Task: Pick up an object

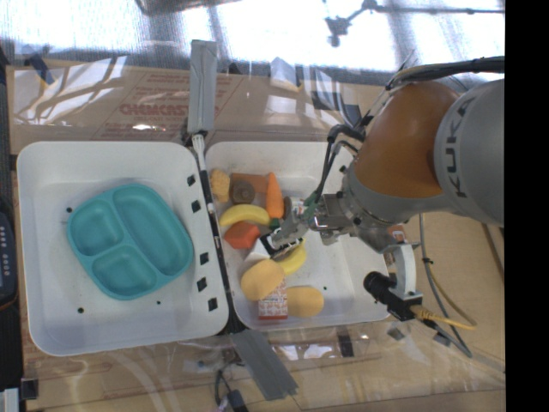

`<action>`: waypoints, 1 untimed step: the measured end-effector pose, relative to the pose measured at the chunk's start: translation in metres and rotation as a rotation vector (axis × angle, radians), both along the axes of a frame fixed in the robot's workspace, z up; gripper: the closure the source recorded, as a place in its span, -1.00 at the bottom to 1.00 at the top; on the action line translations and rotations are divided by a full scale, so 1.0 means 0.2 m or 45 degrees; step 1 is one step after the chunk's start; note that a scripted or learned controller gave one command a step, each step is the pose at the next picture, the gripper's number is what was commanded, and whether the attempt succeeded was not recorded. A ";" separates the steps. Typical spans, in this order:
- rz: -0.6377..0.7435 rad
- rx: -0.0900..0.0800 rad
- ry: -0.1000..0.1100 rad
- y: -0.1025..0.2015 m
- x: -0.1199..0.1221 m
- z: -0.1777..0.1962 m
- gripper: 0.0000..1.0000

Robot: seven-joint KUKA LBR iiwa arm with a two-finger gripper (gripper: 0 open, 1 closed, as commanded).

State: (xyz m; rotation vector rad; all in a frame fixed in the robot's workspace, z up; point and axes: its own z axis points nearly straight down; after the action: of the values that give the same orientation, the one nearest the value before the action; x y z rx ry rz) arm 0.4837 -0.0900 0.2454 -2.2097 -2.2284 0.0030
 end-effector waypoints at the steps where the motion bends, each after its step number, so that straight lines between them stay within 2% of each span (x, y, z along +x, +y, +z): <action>1: 0.184 0.002 0.009 -0.14 0.53 -0.42 -1.00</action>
State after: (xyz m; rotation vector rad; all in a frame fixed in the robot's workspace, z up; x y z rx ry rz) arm 0.5900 -0.1181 0.1611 -2.0394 -2.3774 0.0099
